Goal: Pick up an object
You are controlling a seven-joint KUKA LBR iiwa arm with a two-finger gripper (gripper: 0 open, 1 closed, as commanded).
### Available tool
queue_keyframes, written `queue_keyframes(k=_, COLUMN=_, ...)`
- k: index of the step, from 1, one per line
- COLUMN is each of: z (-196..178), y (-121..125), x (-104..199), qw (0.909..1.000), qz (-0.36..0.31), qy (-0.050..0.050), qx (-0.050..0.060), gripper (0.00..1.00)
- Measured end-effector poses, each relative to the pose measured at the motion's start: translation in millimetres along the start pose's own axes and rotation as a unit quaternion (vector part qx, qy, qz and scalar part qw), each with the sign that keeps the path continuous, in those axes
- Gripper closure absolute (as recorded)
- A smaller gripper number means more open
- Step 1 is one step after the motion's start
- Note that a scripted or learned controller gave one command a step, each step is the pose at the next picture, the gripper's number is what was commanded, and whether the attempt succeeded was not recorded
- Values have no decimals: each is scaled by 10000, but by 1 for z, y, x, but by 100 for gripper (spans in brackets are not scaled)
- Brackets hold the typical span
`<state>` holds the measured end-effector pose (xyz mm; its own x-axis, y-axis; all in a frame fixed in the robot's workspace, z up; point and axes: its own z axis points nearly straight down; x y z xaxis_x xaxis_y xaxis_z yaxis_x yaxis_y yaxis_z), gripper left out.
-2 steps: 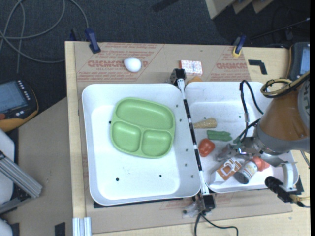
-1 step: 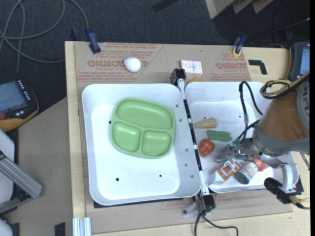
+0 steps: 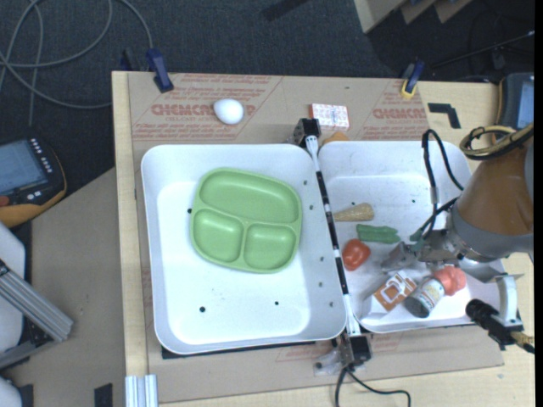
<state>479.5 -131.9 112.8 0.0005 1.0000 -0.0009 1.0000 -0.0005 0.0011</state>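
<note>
The right bin (image 3: 386, 164) holds several small items. A tan cone-shaped piece (image 3: 353, 214) lies near the divider, with a green pepper (image 3: 376, 233) just below it and a red tomato (image 3: 355, 253) below that. Toward the front lie an orange-and-white packet (image 3: 392, 292), a small bottle (image 3: 427, 296) and a pinkish-red piece (image 3: 450, 278). My gripper (image 3: 413, 255) hangs low over the right bin, right of the tomato and pepper and just above the packet and bottle. The wrist hides what lies directly under it.
The left bin (image 3: 170, 253) carries a green divided plate (image 3: 247, 220). On the bench behind the bins sit a white egg (image 3: 227, 110) and a small pink patterned box (image 3: 330, 115). Blue clamps (image 3: 159, 70) grip the back edge. Black cables (image 3: 434, 172) loop over the right bin.
</note>
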Motion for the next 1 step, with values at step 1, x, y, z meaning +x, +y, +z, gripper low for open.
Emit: queue_keyframes(k=1, z=29, y=-1, x=36, qw=10000, qz=-5, qy=11, qx=17, gripper=0)
